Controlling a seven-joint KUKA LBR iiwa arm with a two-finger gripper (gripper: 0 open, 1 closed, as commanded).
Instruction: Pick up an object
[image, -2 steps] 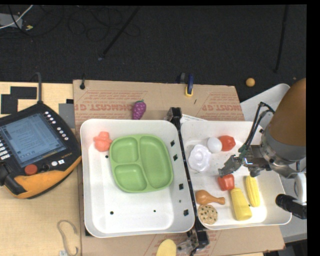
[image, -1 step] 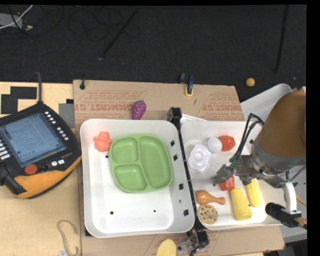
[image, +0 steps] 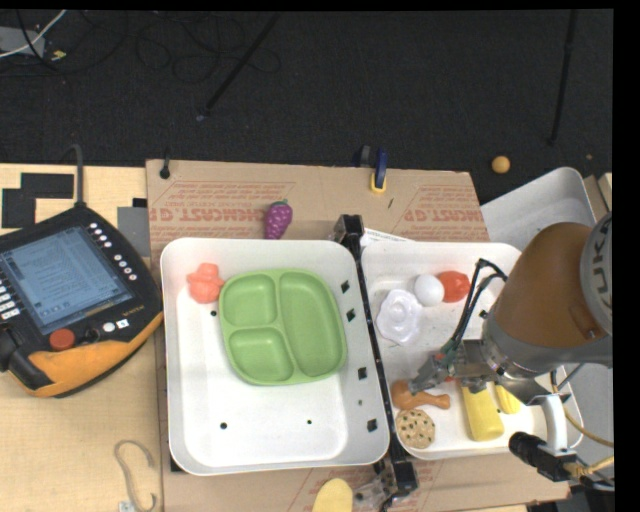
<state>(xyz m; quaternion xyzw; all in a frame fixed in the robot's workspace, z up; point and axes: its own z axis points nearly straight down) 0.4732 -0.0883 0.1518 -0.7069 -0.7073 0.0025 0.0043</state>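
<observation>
My gripper (image: 437, 373) is low in the right bin (image: 500, 250), just above a tan drumstick (image: 421, 399). A round cookie (image: 414, 429) lies in front of the drumstick, and a yellow block (image: 483, 416) sits to its right, partly under the arm. Farther back in this bin are a crumpled white object (image: 400, 316), a white ball (image: 429, 290) and a red piece (image: 454, 285). Nothing can be seen held in the gripper.
The left bin (image: 200, 400) holds a green divided plate (image: 280, 327) and an orange-pink toy (image: 205, 284). Purple grapes (image: 278, 219) lie on the cardboard behind the bins. A yellow item (image: 333, 494) sits at the front edge. A control pendant (image: 70, 290) rests at the left.
</observation>
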